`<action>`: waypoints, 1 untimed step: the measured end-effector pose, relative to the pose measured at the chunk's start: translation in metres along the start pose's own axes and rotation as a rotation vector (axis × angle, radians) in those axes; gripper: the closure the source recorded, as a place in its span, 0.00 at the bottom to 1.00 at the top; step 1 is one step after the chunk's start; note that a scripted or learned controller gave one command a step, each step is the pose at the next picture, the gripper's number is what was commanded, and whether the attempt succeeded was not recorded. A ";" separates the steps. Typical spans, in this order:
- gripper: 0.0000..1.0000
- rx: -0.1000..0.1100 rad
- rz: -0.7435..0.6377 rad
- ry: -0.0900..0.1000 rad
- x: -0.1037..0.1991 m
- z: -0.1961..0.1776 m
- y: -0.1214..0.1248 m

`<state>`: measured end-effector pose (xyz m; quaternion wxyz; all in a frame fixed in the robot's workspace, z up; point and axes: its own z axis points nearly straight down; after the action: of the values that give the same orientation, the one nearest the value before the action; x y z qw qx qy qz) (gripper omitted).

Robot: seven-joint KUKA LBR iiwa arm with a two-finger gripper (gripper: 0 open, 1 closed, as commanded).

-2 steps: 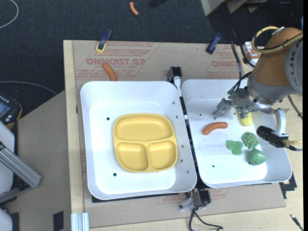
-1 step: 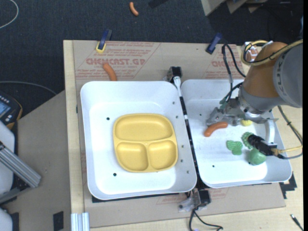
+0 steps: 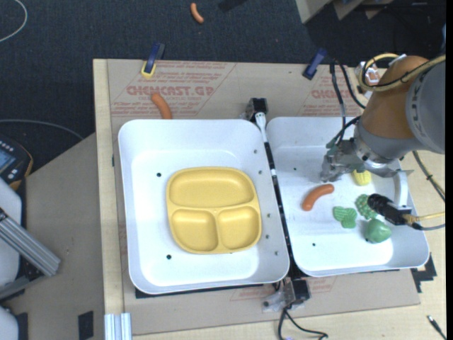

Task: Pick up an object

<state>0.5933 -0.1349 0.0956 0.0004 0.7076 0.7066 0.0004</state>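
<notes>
In the right bin (image 3: 333,257) lie an orange-red toy sausage (image 3: 317,195), a small yellow piece (image 3: 362,178) and three green toy vegetables (image 3: 345,216) (image 3: 364,204) (image 3: 376,230). My gripper (image 3: 337,168) hangs low over the bin's upper middle, just above and right of the sausage and left of the yellow piece. Nothing can be seen held in it. The grey arm with its orange band (image 3: 389,108) comes in from the right and hides part of the bin's far right side.
The left bin (image 3: 138,161) holds a yellow divided plate (image 3: 212,208). A second orange sausage (image 3: 161,105) lies on the bench behind the left bin, and another (image 3: 197,12) on the dark floor. Blue clamps (image 3: 151,60) (image 3: 315,64) grip the bench's back edge.
</notes>
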 end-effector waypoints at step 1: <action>1.00 -0.005 0.000 -0.002 -0.001 -0.044 -0.002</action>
<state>0.5914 -0.1363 0.1393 0.0027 0.7075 0.7067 0.0014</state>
